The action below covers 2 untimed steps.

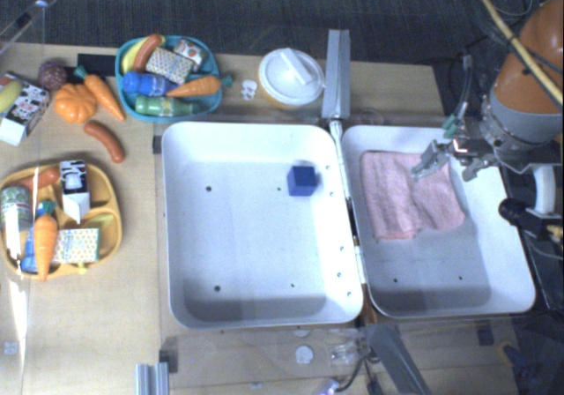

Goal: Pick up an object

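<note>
Over the right bin (507, 292), at its upper right corner, your gripper (445, 158) hangs with its two fingers spread apart and nothing between them, right above the upper right edge of the pink cloth (407, 194). That cloth lies flat in the upper left part of the same bin, its long axis running up and down the view, so its bulk sits just down and left of the gripper. Your other candidate, the blue block (302, 179), rests in the left bin (256, 292), well apart across the divider.
</note>
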Motion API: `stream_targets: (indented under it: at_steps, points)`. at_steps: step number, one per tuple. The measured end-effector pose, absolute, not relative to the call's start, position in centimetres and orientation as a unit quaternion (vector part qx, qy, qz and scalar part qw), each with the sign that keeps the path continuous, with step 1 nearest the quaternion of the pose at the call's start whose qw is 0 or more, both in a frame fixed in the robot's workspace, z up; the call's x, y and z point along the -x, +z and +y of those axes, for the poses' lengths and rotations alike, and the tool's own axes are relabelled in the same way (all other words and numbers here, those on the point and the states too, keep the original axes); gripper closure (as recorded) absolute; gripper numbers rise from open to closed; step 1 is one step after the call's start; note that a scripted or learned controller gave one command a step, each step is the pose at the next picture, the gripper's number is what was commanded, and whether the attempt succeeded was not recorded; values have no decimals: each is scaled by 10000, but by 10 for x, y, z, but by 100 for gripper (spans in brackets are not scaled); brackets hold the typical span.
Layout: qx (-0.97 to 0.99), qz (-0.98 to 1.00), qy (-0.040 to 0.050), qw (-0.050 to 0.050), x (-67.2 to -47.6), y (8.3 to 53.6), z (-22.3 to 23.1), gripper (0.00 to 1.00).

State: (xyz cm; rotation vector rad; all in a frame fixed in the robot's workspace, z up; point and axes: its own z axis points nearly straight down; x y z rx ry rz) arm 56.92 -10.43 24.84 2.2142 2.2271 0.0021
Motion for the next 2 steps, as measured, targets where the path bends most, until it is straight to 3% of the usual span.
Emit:
stream_targets:
  at_steps: [1,2]
  points:
    - [-7335,6796,11,9,-561,101,-108,0]
    - [-6615,7499,39,56,-599,91,-109,0]
